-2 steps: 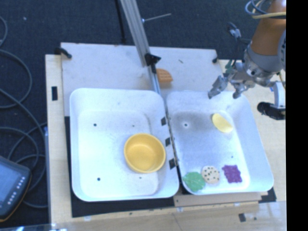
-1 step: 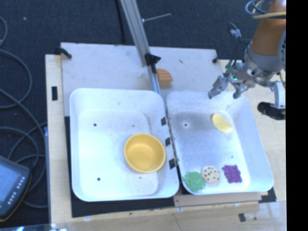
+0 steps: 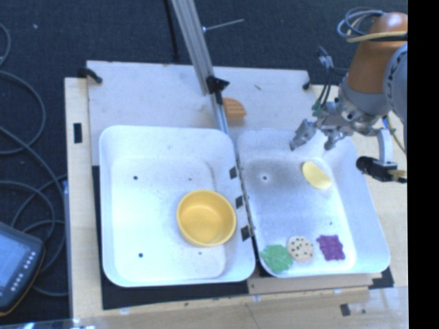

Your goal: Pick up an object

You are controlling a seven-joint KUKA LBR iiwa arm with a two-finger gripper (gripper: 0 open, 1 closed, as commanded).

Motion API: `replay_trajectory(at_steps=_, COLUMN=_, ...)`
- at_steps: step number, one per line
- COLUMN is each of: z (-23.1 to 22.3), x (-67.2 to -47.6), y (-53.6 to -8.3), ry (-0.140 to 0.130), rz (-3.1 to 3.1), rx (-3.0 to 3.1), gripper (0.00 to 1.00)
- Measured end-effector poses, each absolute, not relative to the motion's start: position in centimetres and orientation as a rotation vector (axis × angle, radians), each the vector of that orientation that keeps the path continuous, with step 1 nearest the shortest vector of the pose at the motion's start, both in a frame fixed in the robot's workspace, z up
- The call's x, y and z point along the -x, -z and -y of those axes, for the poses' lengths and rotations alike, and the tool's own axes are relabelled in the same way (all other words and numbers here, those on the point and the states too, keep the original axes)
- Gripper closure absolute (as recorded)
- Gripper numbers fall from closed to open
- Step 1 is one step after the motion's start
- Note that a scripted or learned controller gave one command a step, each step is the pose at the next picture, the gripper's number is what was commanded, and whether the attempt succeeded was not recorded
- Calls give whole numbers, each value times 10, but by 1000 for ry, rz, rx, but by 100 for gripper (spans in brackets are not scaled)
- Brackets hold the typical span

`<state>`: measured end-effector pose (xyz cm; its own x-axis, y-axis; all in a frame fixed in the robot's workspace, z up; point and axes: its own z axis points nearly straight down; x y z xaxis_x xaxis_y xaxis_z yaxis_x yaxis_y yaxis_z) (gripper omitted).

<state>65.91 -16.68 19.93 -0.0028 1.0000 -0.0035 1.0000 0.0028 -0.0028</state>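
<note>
At the far left edge, on the dark floor beside the bench, a corner of a tablet-like screen is visible, and some black cables lie on the floor near it. The left bin holds a yellow bowl, which stands upright in the near right part of this bin, close to the wall shared with the other bin. A metal pole goes at a slant from the top of the view down to the place between the two bins, and just beside its lower part an orange object lies on the bench, beyond the bins. The right bin contains four small things. Along its near edge three of them lie in a row: a green piece at the left, then a round beige cookie-like piece with dark dots touching or almost touching it, then a purple piece a little apart. A flat yellow piece lies in the far part of this bin, well apart from the row. The gripper hangs over the far edge of the right bin, just beyond the flat yellow piece; its two fingers are apart and nothing is between them. The arm, grey with an orange band, enters from the right.
</note>
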Motion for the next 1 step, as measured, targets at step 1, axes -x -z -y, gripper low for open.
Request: replay_trajectory(at_steps=1, z=169, x=-659, y=-157, ry=7, rz=-2223, rx=-2220, gripper=0)
